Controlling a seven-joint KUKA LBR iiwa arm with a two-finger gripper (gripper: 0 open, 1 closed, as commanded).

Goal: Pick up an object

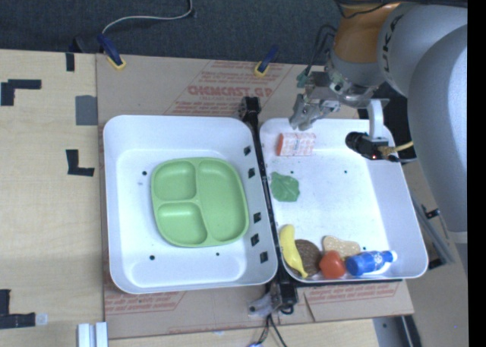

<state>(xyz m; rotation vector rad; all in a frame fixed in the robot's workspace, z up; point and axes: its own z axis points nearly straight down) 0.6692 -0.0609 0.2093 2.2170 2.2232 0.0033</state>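
Hovering over the far left corner of the right bin [395, 186], the gripper [304, 119] is hanging just above and slightly far of a small orange-and-white packet [295, 144]; fingers look nearly together with nothing between them, though it's hard to say for sure at this size. Packet is lying flat on the bin floor near the far wall. A green leaf-shaped piece [285, 187] is sitting nearer, close to the divider. Crowding along the near wall, left to right: a yellow banana [290, 247], a brown round item [307, 251], a red tomato [332, 265], a tan piece [341, 245], and a blue bottle [370, 262] lying on its side. Left bin [121, 148] is holding a green divided plate [200, 201], sitting flat mid-bin.
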